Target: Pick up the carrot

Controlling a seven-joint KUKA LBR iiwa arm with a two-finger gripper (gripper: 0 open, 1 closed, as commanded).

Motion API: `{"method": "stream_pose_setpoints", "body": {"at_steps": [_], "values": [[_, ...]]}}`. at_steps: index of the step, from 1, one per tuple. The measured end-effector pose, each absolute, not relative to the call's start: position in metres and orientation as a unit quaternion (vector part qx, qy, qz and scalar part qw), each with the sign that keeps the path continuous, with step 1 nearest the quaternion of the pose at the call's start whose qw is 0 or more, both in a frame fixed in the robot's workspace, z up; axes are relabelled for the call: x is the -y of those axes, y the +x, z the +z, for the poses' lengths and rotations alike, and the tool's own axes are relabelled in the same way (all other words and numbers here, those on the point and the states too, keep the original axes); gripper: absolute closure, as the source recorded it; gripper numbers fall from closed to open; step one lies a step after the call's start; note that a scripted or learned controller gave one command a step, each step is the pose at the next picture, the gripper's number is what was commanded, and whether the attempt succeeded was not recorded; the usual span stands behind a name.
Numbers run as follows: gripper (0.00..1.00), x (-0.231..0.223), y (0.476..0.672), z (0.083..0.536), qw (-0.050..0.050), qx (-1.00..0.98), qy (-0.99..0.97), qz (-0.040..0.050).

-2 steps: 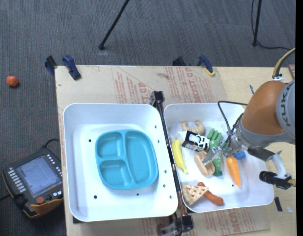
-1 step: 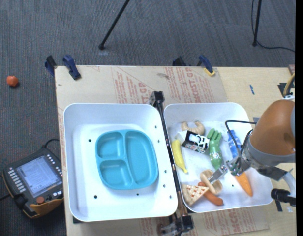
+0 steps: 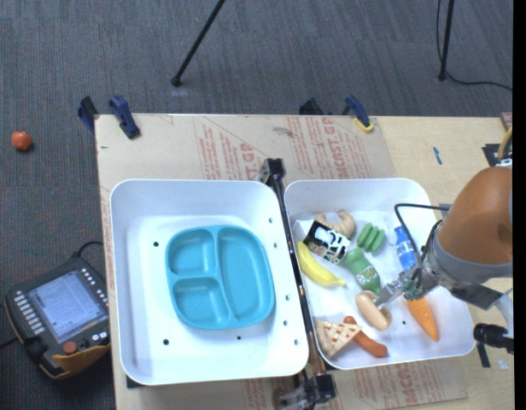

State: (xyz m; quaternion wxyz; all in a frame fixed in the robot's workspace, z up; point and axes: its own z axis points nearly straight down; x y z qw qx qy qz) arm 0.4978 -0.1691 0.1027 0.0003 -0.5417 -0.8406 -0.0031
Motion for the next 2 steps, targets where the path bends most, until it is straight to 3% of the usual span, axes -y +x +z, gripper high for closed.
{"method": "stream_pose_setpoints", "body": {"at_steps": [1, 2], "values": [[1.00, 0.126, 0.480, 0.092, -0.006, 0.775, -0.631, -0.0025], [1.00, 0.081, 0.477, 0.232, 0.000, 0.737, -0.676, -0.0007]]}}
